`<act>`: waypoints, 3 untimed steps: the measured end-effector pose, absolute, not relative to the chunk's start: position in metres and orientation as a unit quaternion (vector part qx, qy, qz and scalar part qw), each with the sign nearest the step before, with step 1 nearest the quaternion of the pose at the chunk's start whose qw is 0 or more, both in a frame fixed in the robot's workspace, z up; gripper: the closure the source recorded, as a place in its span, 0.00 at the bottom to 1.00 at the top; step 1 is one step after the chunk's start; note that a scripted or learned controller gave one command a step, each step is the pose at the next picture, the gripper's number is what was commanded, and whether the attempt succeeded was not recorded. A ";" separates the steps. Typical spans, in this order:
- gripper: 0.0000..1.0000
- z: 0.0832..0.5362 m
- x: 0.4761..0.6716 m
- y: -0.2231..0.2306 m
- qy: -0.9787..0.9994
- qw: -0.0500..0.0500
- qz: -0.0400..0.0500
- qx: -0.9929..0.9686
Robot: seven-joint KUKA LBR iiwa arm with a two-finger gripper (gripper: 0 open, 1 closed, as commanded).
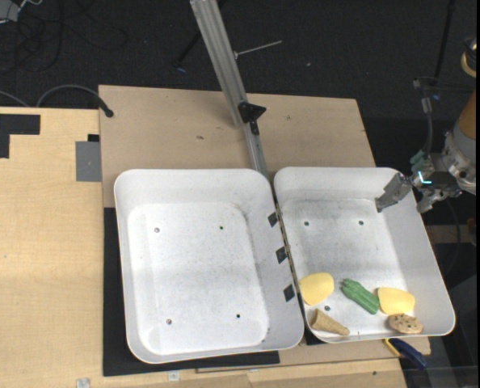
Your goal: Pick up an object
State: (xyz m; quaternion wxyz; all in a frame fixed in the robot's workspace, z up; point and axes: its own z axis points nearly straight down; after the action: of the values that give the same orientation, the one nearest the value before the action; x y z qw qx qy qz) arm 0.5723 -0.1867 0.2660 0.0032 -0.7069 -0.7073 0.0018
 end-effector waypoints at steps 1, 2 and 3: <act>0.00 0.269 0.573 -0.187 -0.708 0.001 0.001 -0.707; 0.00 0.219 0.575 -0.179 -0.707 0.003 0.002 -0.707; 0.00 0.156 0.567 -0.179 -0.707 0.004 0.002 -0.707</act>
State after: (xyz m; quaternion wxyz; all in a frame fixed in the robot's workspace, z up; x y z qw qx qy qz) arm 0.5675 -0.1792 0.1562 0.0044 -0.7073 -0.7069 0.0024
